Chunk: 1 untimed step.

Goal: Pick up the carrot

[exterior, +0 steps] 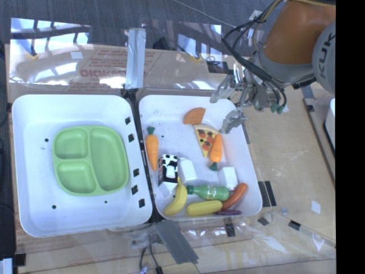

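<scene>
Upper right of frame, the gripper [235,108] hangs over the right bin's [251,170] far rim, fingers spread and empty. Two carrots wait: one carrot [152,148] mid-frame, a second carrot [216,148] overlapping the pizza slice [203,136], which a grab could snag.

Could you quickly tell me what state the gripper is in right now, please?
Gripper: open, holding nothing, above the right bin's upper right corner.

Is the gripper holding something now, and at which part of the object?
Nothing is held. The gripper hangs open over the right bin's upper right corner, apart from both carrots.
</scene>
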Available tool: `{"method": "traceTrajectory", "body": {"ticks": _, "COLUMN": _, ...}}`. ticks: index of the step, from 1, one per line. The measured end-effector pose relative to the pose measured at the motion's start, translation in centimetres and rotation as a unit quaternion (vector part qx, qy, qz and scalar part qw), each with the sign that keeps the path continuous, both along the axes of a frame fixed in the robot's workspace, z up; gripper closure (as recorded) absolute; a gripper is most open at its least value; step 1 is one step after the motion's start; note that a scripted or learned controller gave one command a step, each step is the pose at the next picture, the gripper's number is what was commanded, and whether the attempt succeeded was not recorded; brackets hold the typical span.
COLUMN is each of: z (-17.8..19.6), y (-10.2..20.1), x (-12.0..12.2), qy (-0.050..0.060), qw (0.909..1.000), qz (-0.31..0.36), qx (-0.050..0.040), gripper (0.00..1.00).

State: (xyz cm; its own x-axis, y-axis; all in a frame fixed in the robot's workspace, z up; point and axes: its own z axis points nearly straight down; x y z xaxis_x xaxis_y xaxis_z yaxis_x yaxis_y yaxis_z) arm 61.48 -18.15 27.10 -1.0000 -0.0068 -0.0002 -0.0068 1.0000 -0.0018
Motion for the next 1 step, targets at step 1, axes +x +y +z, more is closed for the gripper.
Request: {"method": "traceTrajectory", "body": {"ticks": 1, "z": -11.69, "y": -2.32, "x": -0.59, "qy": 0.003, "qw": 0.9933, "qz": 0.116, "qx": 0.0024, "gripper": 0.00}}
